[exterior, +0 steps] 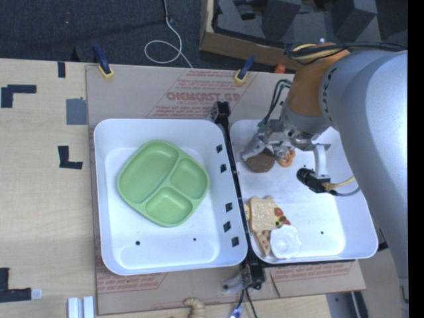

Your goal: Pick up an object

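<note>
The two-finger gripper [265,146] sits low in the right white bin [351,237], upper centre of frame, touching a brown rounded lump [260,163]; grip state unclear; it may slip sideways.

left bin [112,244] white | divided plate [163,182] pale green | right bin [344,237] white | round object [260,162] by gripper dark brown | small piece [285,156] orange | toast slice [262,214] tan | flat item [285,242] white | arm [371,111] grey, band [309,88] orange | clamps [244,67] blue | bench board [192,91] brown with red print
</note>
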Motion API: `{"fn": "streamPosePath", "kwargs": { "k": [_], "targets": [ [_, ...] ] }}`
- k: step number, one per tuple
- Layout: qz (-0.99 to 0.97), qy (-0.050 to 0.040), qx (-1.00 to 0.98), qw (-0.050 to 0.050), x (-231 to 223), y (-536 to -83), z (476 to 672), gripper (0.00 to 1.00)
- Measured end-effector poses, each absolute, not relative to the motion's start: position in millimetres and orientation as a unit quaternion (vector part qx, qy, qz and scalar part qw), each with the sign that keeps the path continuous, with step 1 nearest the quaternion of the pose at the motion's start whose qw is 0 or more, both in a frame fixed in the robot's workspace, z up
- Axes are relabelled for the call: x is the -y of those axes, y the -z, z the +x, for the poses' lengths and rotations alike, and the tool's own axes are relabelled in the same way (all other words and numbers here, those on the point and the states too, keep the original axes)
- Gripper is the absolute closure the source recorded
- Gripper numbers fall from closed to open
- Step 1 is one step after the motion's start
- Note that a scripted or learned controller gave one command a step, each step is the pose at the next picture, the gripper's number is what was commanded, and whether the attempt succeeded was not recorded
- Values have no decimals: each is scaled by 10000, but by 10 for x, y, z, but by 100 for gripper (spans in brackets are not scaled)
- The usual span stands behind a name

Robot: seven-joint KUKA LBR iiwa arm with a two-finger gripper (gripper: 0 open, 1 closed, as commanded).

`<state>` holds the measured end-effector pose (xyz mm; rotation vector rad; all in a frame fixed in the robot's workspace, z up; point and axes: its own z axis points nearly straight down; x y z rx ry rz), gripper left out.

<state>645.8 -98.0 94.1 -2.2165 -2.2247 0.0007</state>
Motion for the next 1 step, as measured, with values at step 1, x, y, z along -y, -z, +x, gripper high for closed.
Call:
{"fn": "streamPosePath", "kwargs": {
  "k": [1],
  "targets": [
    [-7054,5,7088,12,388,-1880,6082,100]
  ]
}}
